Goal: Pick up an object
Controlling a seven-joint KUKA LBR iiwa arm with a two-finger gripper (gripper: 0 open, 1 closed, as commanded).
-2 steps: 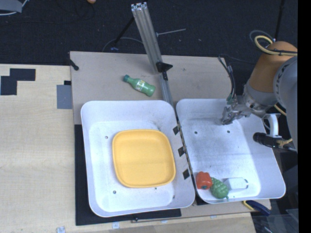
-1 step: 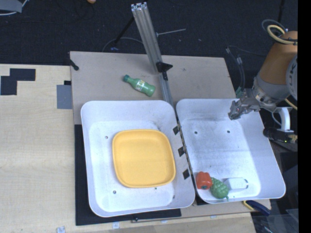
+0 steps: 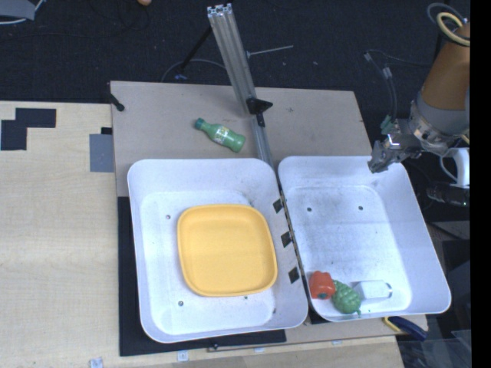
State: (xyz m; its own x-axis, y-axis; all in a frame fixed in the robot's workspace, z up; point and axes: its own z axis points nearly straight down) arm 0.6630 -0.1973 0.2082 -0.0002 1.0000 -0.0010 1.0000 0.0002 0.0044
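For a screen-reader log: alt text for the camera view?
The gripper hangs over the right bin's far right corner, away from a red toy, green toy and white object at its near edge. The left bin holds a yellow plate.

Yellow plate (image 3: pixel 227 250), green bottle (image 3: pixel 220 135), red pepper (image 3: pixel 321 284), white bins (image 3: pixel 354 205)

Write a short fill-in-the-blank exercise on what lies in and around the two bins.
The yellow plate lies in the ____ bin.
The green bottle lies on the board ____ both bins.
The red item sits in the right bin's ____ corner.
The tool hangs over that bin's ____ rim.

Missing: left; outside; near-left; far
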